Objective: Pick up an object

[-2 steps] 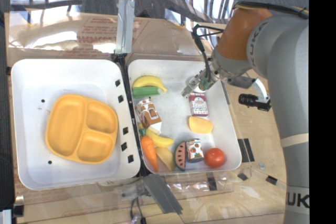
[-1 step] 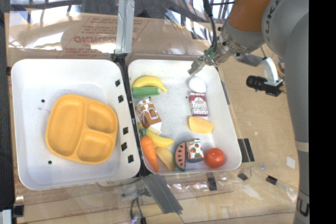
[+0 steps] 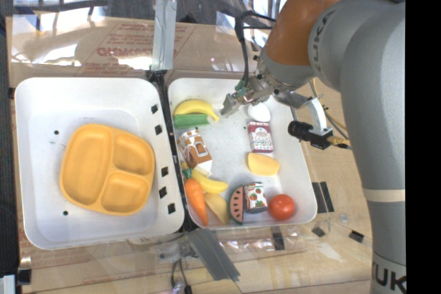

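fingers on the gripper are too small and blurred to read, so whether they are spread or closed i cannot tell. nothing visibly sits between them. the gripper hangs low in the right bin, between the banana and a white round object, both lying on the bin floor. the pick looks not yet done: a grasp and a lift remain.

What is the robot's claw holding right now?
I can't tell. The gripper is low at the back of the right bin, by a white object, but no grip shows.
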Robot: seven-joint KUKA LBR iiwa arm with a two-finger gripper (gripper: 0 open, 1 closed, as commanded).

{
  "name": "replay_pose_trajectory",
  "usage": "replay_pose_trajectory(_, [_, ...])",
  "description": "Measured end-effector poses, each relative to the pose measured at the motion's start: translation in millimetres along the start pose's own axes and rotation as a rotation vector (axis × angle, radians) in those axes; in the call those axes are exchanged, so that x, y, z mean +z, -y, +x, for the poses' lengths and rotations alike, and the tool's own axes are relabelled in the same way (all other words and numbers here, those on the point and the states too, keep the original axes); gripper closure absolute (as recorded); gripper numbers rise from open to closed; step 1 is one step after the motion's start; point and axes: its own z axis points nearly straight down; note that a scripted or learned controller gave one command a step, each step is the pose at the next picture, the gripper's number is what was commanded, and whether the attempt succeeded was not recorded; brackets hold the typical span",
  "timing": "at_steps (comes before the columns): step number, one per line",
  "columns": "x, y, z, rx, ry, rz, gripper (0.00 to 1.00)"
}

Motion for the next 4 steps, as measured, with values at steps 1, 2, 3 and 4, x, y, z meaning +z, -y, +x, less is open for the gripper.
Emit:
replay_pose_trajectory(1, [-102.0, -19.8, -38.4, 0.054, 0.007, -0.011, 1.0])
replay_pose_trajectory(2, [-33.1, -26.7, -30.3, -0.139, 0.0, 0.0, 1.0])
replay_pose_trajectory(3, [-7.8, -65.0, 76.6, 0.03, 0.0, -0.001, 1.0])
replay_pose_trajectory(4, [-55.2, 5.4, -41.6, 0.035, 0.006, -0.005, 1.0])
